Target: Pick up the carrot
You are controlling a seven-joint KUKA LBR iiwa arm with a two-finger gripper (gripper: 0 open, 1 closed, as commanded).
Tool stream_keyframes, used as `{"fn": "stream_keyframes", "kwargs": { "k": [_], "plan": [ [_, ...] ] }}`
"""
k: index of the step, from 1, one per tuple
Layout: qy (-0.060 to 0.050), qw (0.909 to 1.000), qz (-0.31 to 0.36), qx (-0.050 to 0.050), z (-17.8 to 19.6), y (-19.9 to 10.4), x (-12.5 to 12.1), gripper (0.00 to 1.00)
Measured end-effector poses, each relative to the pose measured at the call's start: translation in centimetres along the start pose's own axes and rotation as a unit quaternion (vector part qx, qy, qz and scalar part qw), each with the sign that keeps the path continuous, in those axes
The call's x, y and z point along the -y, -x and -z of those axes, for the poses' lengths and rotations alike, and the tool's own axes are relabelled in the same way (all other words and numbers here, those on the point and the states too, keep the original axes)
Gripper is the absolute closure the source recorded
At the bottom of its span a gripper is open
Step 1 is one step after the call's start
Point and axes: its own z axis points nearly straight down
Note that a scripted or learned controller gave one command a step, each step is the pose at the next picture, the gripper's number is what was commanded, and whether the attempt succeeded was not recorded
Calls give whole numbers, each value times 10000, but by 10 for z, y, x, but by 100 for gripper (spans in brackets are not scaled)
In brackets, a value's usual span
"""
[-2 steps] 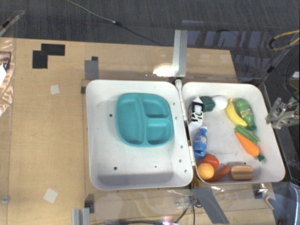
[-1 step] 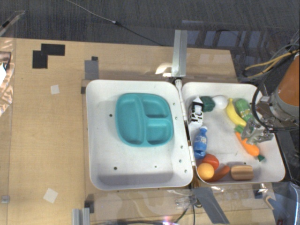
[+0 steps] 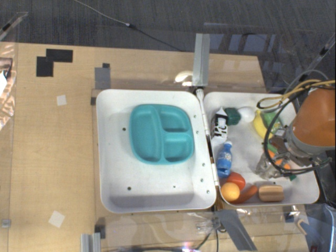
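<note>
Carrot [image 3: 250,192] is lying low in the right bin [image 3: 245,140] between an orange ball [image 3: 230,192] and a tan block [image 3: 271,193], probably light, stiff and smooth-skinned, best pinched across its middle, while the gripper [image 3: 269,167] is hanging near it, open or closed I cannot tell.

No lettering can be read anywhere (labels too blurred).

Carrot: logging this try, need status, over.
Gripper down in right bin, nothing seen in it. Carrot lies on the bin floor. Orange ball and brown block crowd its ends.
</note>
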Motion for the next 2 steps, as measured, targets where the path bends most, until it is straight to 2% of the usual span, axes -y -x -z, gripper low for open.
{"fn": "stream_keyframes", "kwargs": {
  "k": [1,2],
  "plan": [
    [16,9992,404,2,41,14,-26,100],
    [6,9427,3336,8,137,5,-35,100]
  ]
}}
